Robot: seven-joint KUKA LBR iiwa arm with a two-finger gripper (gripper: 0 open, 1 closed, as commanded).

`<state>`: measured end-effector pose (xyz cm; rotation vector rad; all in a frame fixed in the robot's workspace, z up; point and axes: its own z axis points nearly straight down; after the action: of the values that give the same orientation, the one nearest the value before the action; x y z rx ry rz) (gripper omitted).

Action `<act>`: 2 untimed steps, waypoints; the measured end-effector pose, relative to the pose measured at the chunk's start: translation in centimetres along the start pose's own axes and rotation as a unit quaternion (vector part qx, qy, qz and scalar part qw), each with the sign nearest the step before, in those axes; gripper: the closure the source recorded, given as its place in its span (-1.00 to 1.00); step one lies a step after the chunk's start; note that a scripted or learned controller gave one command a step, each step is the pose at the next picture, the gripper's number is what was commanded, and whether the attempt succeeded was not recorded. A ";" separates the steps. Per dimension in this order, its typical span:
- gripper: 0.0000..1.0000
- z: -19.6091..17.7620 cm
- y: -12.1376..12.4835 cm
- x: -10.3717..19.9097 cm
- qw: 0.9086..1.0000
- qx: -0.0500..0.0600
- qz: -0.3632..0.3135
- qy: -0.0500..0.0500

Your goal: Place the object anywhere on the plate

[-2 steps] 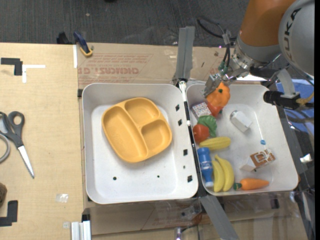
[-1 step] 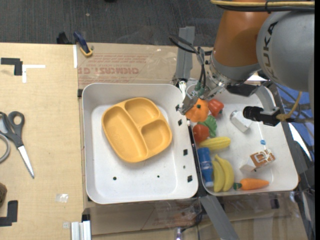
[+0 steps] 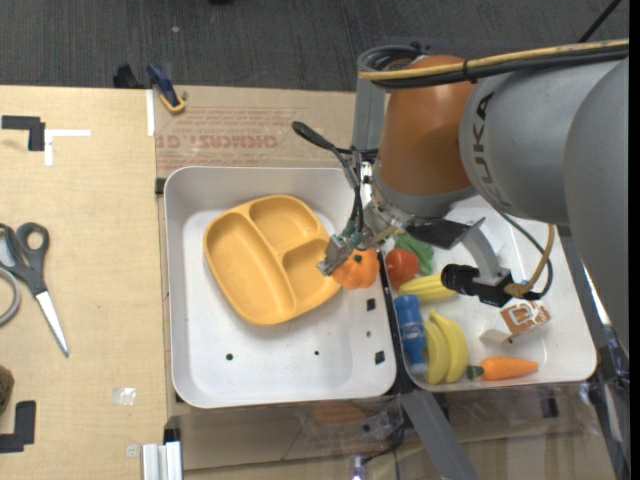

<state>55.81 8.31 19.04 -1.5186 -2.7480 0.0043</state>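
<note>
A yellow divided plate (image 3: 265,258) lies in the left white bin (image 3: 200,368), tilted toward the back left. My gripper (image 3: 343,252) hangs at the plate's right edge, close to the wall between the two bins. A small round orange fruit (image 3: 359,269) sits between its fingertips, just off the plate's right rim and over the left bin's floor. The fingers are shut on the fruit. The grey arm with its orange band fills the upper right and hides the back of the right bin.
The right bin (image 3: 560,368) holds a red tomato (image 3: 402,264), a green item (image 3: 421,256), two bananas (image 3: 446,346), a blue bottle (image 3: 410,328), a carrot (image 3: 505,369) and a small brown-and-white piece (image 3: 525,316). Scissors (image 3: 35,278) lie on the bench at far left.
</note>
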 end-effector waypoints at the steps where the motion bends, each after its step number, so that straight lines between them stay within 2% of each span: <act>1: 1.00 -17.5 2.4 4.3 0.999 0.000 0.036 -0.001; 2: 1.00 -13.9 2.1 9.7 0.999 0.000 -0.045 -0.001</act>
<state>52.49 17.73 32.98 -1.3931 -2.8144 0.0054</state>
